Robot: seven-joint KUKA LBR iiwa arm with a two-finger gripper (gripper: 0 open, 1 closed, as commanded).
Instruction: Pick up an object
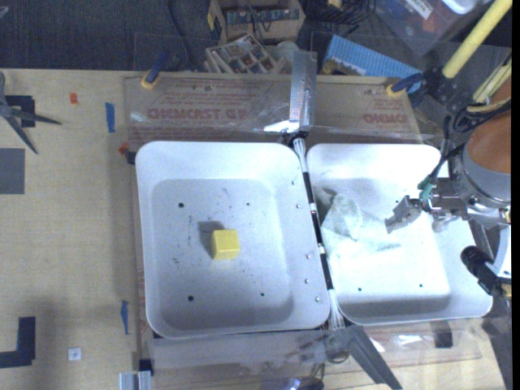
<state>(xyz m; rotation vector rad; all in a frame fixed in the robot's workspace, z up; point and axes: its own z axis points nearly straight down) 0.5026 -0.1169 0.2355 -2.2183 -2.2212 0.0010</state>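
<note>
A small yellow block (225, 243) lies near the middle of the left white bin (162, 169). In the right white bin (431, 287) a crumpled clear plastic piece (342, 215) rests against the left side. My gripper (400, 215) hangs over the middle of the right bin, just right of the plastic piece and apart from it. Nothing shows held in it. The grey arm with its orange band (491, 149) comes in from the right edge.
A raised divider (313, 226) runs between the two bins. Clear plastic sheeting and a cardboard strip (211, 108) lie behind the bins. Cables and a black part of the arm (481, 268) overhang the right bin's right rim.
</note>
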